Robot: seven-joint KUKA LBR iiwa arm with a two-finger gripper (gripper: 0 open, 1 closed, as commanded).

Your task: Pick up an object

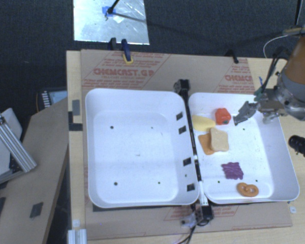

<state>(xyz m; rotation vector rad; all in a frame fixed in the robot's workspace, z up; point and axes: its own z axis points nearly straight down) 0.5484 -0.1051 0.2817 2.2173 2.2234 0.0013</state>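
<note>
The arm (299, 70) ran off the right edge, most of it cut away, and the gripper (242, 116) was too blurred and small to say whether it was spread or closed. It hovered over the right bin (279, 151), near that bin's far edge, just beside the red-orange piece (222, 116), nothing visibly between its tips. That piece sat squat, no clear long axis. The yellow piece (203, 122) lay lengthwise across the bin, against the inner wall. Toward the middle, the bread slice (219, 140) overlapped an orange slice (206, 143). Purple grapes (232, 171) and a pretzel (247, 189) lay toward the near edge. The left bin (91, 136) showed bare white floor.
</note>
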